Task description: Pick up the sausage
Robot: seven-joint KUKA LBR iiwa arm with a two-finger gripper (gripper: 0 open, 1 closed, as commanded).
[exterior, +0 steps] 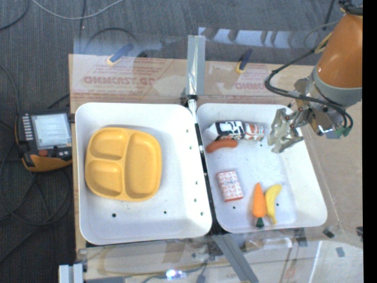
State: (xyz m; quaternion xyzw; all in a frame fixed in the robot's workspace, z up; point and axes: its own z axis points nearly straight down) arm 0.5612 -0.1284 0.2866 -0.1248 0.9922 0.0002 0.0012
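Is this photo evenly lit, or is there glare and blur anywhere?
In the camera view, lighting is soft and even; the sausage is sharp with a faint shadow; the gripper looks slightly soft; pale reflections streak the clear panel behind the bins.

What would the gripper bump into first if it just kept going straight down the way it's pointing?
Probably just the bare white floor of the right bin. The gripper points down over open space to the right of the small can and the sausage, so neither seems to lie under it, though depth is hard to judge from this slanted view.
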